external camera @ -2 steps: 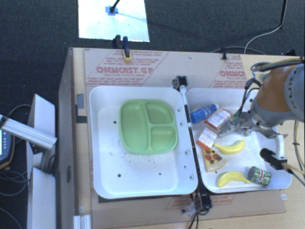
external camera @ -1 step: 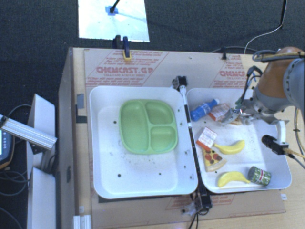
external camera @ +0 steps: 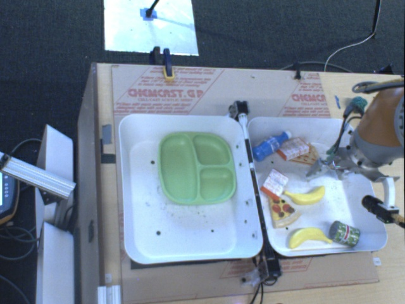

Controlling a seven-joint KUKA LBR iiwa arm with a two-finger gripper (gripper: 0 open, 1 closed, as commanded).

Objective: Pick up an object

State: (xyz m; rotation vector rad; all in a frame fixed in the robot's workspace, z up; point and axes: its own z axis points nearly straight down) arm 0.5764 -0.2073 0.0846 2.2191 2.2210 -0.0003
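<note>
From my remote station I see two white bins side by side on the tabletop (external camera: 101,189). The left bin (external camera: 142,233) holds a single green divided plate (external camera: 196,168), lying flat toward its far half, with three compartments, all bare.

The right bin (external camera: 373,233) holds the loose objects. A blue bottle (external camera: 271,145) lies on its side near the far left corner. Just right of it sits a red-and-white packet (external camera: 294,149), touching a pizza slice (external camera: 310,154). A second red-and-white packet (external camera: 275,183) lies nearer the middle, its lower edge meeting another pizza slice (external camera: 285,211). One yellow banana (external camera: 305,196) lies at the centre; a second banana (external camera: 308,237) lies at the near edge, just beside a green can (external camera: 345,233) on its side.

The arm enters from the right, and the hand (external camera: 332,166) hangs low over the bin's far right part, near the centre banana. I cannot tell how its fingers stand.
</note>
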